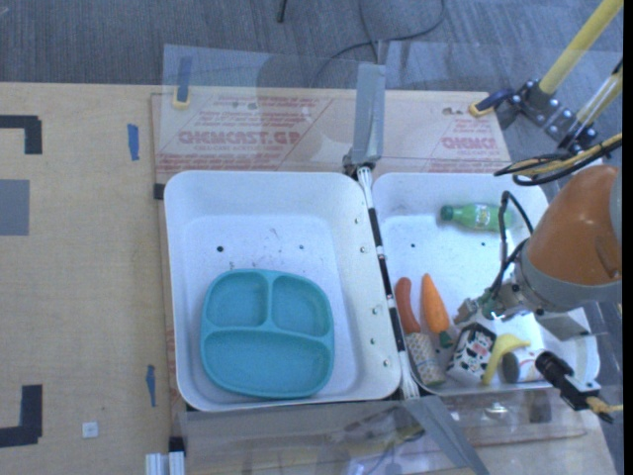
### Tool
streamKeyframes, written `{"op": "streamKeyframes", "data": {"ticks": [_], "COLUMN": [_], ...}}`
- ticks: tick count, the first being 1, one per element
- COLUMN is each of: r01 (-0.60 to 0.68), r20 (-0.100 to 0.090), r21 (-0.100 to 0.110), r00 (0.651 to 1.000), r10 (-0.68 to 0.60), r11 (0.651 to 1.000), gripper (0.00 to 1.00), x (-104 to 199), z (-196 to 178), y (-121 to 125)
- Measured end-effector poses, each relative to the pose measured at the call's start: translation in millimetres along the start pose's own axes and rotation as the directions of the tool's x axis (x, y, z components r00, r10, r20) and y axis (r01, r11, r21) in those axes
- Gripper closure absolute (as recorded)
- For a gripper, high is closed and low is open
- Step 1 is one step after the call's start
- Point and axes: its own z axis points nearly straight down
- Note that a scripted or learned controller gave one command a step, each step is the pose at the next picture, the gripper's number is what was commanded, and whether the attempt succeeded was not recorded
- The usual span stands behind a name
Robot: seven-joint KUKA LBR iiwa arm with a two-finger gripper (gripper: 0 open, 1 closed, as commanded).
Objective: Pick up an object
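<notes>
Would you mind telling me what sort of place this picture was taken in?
Most likely a robotics lab test bench, not a kitchen. Two white bins, left and right, sit on a plywood bench; toy food such as a carrot lies under the robot arm, and loose cables trail on grey carpet.

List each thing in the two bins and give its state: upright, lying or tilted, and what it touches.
Teal divided plate: lying flat in left bin.
Green bottle: lying on its side, right bin, apart from the rest.
Carrot: lying beside sausage.
Banana: lying in the near clutter.
Gripper: above the clutter.
</notes>
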Motion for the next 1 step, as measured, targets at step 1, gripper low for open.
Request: {"op": "streamKeyframes", "data": {"ticks": [1], "r01": [-0.127], "r20": [-0.005], "r21": [0.026], "r00": [0.992], "r10": [0.127], "r11": [0.992], "gripper": [1.00], "x": [53.8], "z": [-81.6], "y": [65.5]}}
